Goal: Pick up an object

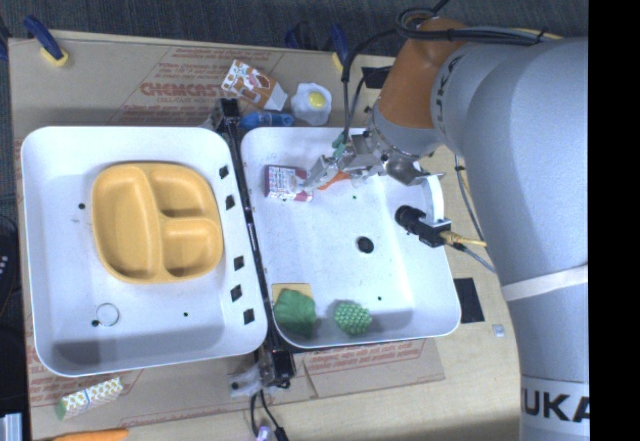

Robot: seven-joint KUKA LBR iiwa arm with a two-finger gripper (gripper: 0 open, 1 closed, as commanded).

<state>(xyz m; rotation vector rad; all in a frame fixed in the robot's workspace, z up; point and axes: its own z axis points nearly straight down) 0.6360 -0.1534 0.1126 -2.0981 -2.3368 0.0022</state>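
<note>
In the right bin (400, 274), a small red and white packet (283, 181) lies near the far left corner. My gripper (328, 169) is low over the bin's far side, just right of the packet, and something thin and orange (345, 173) shows at its tip. Whether it touches the packet is unclear. A dark green lump (295, 311) and a lighter, bumpy green ball (352, 317) rest along the bin's near wall. A yellow card (291, 291) pokes out from behind the dark lump.
The left bin (60, 309) holds a yellow divided tray (157, 221). Behind the bins lie a small printed box (246, 82), a blue item (265, 119) and a yellow and white object (312, 102). The grey arm (520, 149) covers the right bin's right edge.
</note>
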